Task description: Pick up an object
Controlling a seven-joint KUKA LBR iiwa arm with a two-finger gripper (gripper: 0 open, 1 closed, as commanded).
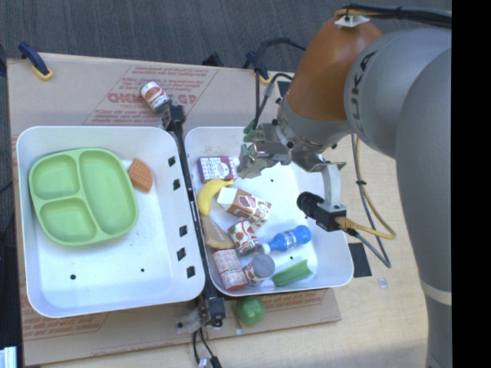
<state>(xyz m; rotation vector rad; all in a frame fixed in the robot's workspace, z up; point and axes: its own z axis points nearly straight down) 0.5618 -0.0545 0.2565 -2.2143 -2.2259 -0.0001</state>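
The arm reached in from the right, its orange band above the wrist, and the gripper (257, 156) hung over the upper part of the right bin (337, 261); whether its fingers were apart or together could not be told, since the wrist hid most of them. The pile of objects lay in that bin, mostly along its left side and lower end: a purple carton (215, 167) near the top, just left of the gripper; a banana (209, 195) below it, touching a small white block (227, 197); a patterned orange-and-white carton (252, 207) beside those; a red-and-white can (245, 238) lower down; a blue bottle (288, 240) with a white cap to its right; a silver-topped can (262, 267), a pink packet (229, 269) and a green piece (292, 272) at the bottom edge. The left bin (100, 282) held a green divided plate (83, 195) and, just beside its upper right corner, an orange wafer-like piece (141, 175). On the cardboard above the bins lay a small can (154, 95); a green round object (249, 310) sat below the right bin, outside it.
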